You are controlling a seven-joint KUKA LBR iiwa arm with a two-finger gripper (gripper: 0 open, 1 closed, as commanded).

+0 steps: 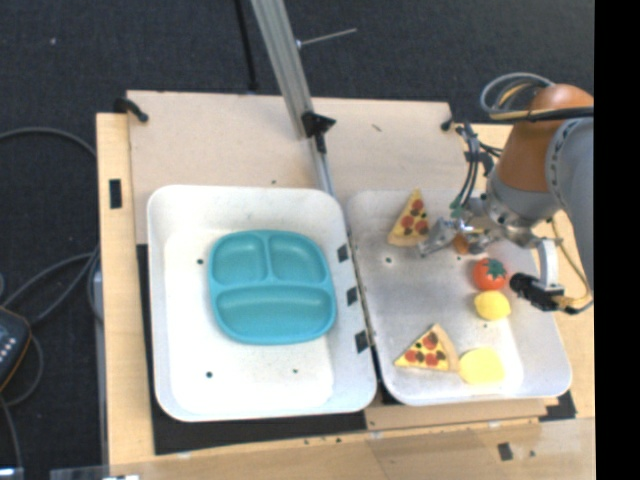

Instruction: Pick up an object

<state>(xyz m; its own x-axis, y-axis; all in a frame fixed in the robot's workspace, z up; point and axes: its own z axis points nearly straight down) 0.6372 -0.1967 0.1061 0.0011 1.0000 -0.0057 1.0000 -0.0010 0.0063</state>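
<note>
In the right bin point(400, 298) lie two pizza slices, one at the far edge point(409, 218) and one near the front point(428, 350). A red tomato point(489, 274) and a yellow lemon point(492, 306) rest by the right wall, and a yellow cheese piece point(482, 366) lies at the front right. My gripper point(448, 238) hangs low over the bin's far right part, just right of the far pizza slice and left of the tomato. Nothing shows between its fingers.
The left bin point(180, 368) holds a teal divided plate point(271, 287). A slanted metal pole point(285, 58) rises behind the bins. Cables hang off my wrist at the right, and the bare bench runs behind both bins.
</note>
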